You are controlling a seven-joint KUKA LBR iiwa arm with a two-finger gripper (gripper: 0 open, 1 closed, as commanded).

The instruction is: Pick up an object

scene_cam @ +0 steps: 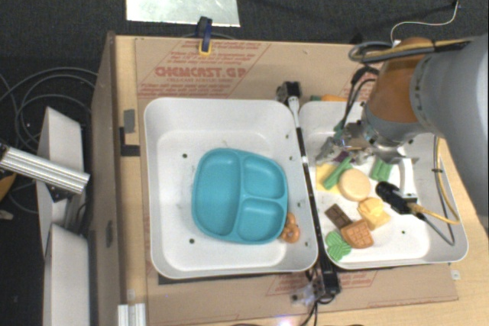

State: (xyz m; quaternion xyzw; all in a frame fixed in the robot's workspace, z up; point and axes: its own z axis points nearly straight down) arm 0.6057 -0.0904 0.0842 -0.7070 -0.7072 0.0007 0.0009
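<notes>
Nearest the camera, in the right shallow white bin (432, 252), a round green toy piece (333, 243) is lying against the front wall, touching a ridged orange-brown waffle-like piece (357, 235). Just behind them, a dark brown block (337, 214) and a yellow chunk (372, 209) are sitting side by side. Further back, a cream round disc (354, 184) is resting beside a green stick (329, 175), with a purple piece (342, 163) and a green block (380, 169) just beyond. The gripper (340, 143) is hanging directly over this cluster of 4 pieces, near the divider; whether it is spread or closed cannot be told, and nothing is showing in its grasp. In the left white bin (229, 114), a blue 3-compartment plastic plate (241, 195) is lying flat, with a small orange-brown pretzel shape (291, 229) touching its near right edge.
</notes>
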